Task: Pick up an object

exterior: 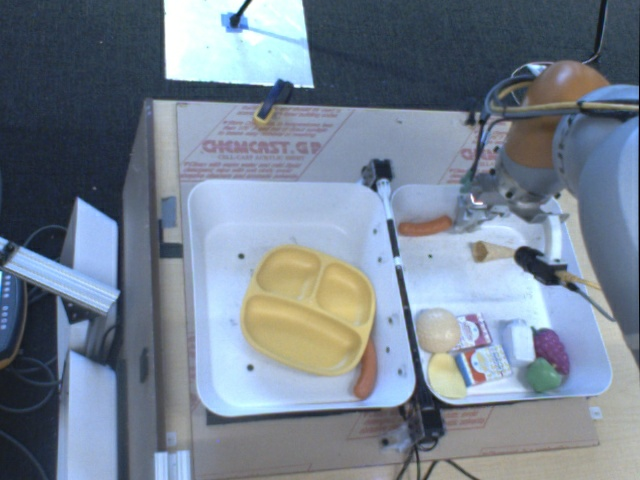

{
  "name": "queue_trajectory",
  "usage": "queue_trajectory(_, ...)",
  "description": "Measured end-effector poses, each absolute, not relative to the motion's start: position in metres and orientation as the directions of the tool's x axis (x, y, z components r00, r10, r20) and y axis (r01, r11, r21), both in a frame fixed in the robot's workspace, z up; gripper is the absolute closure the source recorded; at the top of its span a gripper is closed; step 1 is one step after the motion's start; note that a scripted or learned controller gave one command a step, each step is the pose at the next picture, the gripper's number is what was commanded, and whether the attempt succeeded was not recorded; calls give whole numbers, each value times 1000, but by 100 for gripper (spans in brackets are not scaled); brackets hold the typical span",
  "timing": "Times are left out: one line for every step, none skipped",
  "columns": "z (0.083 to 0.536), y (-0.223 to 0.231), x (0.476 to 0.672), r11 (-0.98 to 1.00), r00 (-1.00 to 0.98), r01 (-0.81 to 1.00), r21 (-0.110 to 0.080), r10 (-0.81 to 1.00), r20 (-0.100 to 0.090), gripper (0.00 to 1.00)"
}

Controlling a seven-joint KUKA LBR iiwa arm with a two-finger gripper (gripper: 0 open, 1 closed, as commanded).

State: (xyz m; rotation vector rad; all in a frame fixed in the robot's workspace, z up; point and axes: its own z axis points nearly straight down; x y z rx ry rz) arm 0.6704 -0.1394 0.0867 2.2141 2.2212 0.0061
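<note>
The grey arm (pixel 600 158) with its orange band reached in from the view's right and set its hand (pixel 472 208) low over the far end of the right-hand shallow white bin (pixel 450 283); whether the hand was open or closed could not be told, as its tip was too small and blurred.

The short orange sausage (pixel 425 227) lay flat on the bin floor just to the view's left of the hand, its nearer end close against the hand's tip, though contact could not be made out; nothing was seen gripped.

A small brown wedge-shaped crumb (pixel 480 252) lay just in front of the hand, apart from it; well in front of the hand, along the bin's near wall, sat a round beige bun (pixel 437 329), a flat yellow disc (pixel 445 376), two small red-and-white cartons (pixel 482 348), a white block (pixel 518 341), a purple bunch of grapes (pixel 550 348) and a green pepper (pixel 543 375).

Far to the view's left of the hand, past the dividing wall, the left-hand white bin (pixel 230 238) held a yellow divided plastic plate (pixel 308 308) with a second orange-brown sausage (pixel 367 370) touching the plate's edge; both bins stood on the desk (pixel 300 143), covered by a printed board.
</note>
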Motion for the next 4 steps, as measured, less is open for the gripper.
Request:
queue_trajectory(153, -184, 614, 2, -2, 1000, 4, 1000, -3, 100)
queue_trajectory(152, -183, 614, 2, -2, 1000, 3, 1000, -1, 0)
queue_trajectory(139, -151, 522, 1, -1, 1000, 0, 1000, 0, 0)
queue_trajectory(107, -122, 488, 0, 0, 1000, 5, 1000, -2, 0)
